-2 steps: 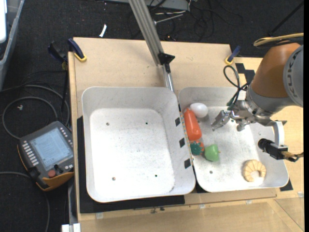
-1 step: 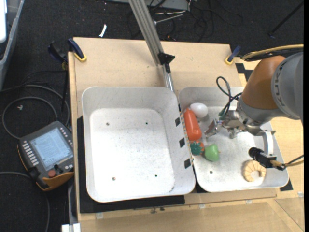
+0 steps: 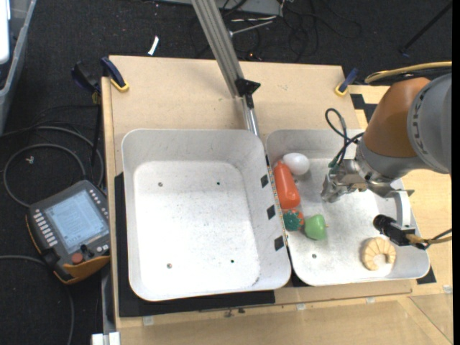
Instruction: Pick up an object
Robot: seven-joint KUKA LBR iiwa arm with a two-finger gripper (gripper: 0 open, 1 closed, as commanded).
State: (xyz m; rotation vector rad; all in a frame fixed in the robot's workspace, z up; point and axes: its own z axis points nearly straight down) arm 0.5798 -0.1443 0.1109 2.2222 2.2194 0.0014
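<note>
The grey arm's two-finger gripper (image 3: 336, 190) hangs over the bare middle of the right shallow white bin (image 3: 345, 273); how its claw stands cannot be told. The long orange block (image 3: 286, 185), white ball (image 3: 296, 164), teal piece (image 3: 292, 221) and green lump (image 3: 315, 226) crowd the bin's left wall (by the divide). The tan ridged pastry-shaped toy (image 3: 376, 253) lies near the front right corner.

I see a pale plywood bench top (image 3: 194, 95) standing on a dark floor (image 3: 50, 56) strewn with black cables (image 3: 29, 167). A grey handheld control pendant with an orange edge (image 3: 70, 230) lies at the left. A slanted grey metal pole (image 3: 219, 38) crosses overhead, and yellow-tipped clamps (image 3: 115, 76) grip the bench's far corners.
</note>
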